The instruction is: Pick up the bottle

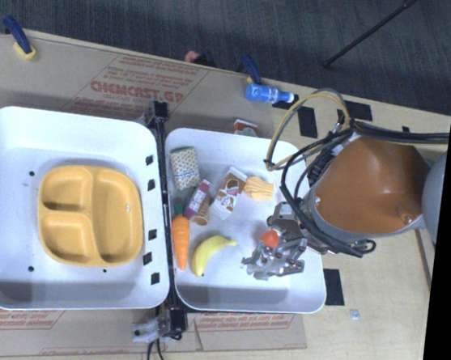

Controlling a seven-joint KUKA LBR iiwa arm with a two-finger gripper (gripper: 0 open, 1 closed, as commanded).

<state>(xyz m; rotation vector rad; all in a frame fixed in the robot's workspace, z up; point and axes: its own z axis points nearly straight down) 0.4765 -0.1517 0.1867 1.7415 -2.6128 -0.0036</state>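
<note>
While the arm (367, 188) leans in over the right bin (309, 295), its jaws sit low inside that bin, close to the bin's near right corner. The metal parts there blur together, so I cannot tell whether the jaws stand wide or narrow, and nothing can be made out between them. A small orange-red blob (270, 238) lies right against the jaws on their far side; what it is cannot be told.

The bottle (200, 201), small and dark red with a pale label, lies well apart from the jaws, off toward the divider between the two bins and a little farther up the view. It is tilted, with its lower end just beside the top of the carrot (178, 243). Between the bottle and the jaws rests a small carton (228, 193), touching or nearly touching the bottle. A banana (208, 253) lies near the jaws on the divider side, beside the carrot. A pale yellow piece (259, 189) sits beyond the jaws, next to the carton. A squat printed can (184, 168) lies beyond the bottle.

Farther from the jaws, the left bin (2, 270) holds a yellow divided plate (91, 214). Both bins rest on the tabletop (370, 331).
</note>
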